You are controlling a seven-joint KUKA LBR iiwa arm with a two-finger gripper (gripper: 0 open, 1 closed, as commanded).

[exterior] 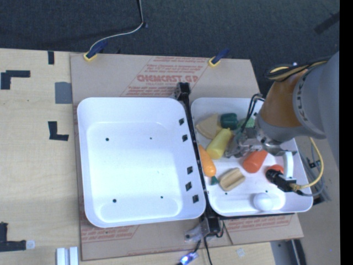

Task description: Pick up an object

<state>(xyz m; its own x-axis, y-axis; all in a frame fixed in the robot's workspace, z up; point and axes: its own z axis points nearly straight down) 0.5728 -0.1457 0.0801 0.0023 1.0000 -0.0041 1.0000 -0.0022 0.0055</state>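
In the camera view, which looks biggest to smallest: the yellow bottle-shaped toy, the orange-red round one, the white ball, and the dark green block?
1. Yellow bottle-shaped toy
2. Orange-red round toy and white ball: too alike to rank
3. Dark green block

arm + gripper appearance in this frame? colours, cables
Grey arm with a broad orange band above the wrist. A yellow cable loops along its side. The gripper is dark metal, compact, over the right bin.
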